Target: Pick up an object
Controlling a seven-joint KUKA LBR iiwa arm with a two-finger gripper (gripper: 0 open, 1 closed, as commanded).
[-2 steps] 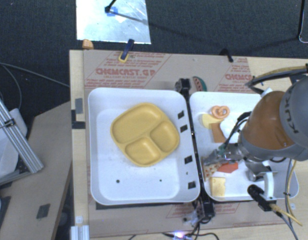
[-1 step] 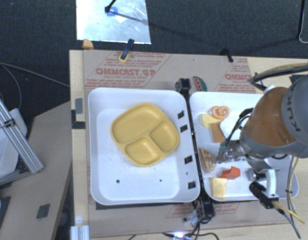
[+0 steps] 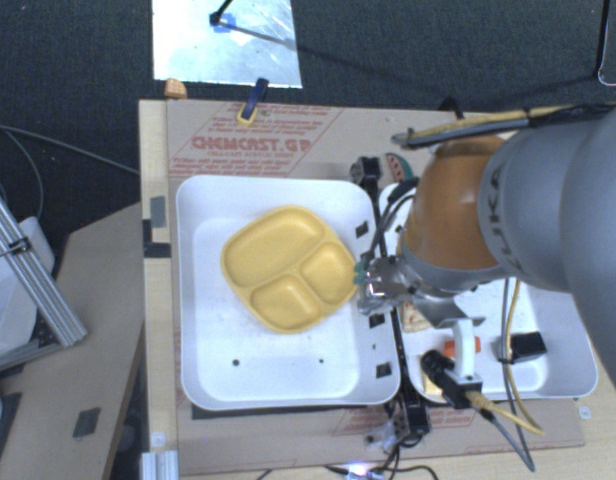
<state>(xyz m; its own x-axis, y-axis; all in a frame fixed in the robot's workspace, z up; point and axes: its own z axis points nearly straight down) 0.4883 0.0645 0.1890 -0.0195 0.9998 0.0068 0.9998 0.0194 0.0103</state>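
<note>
A yellow divided plate (image 3: 286,267) with three compartments lies flat in the left white bin (image 3: 213,368), toward its far right part. My gripper (image 3: 368,284) hangs at the plate's right rim, over the strip between the two bins, and it looks to be touching or nearly touching the rim. The grey arm with its orange band (image 3: 456,213) covers most of the right bin (image 3: 566,363). A small orange and white object (image 3: 462,347) lies in the right bin, just right of the gripper.
Both bins rest on a printed cardboard sheet (image 3: 258,143). A blue and yellow clip (image 3: 253,100) sits at the sheet's far edge, with a shiny foil sheet (image 3: 228,28) beyond it. An aluminium frame (image 3: 33,278) stands to the left.
</note>
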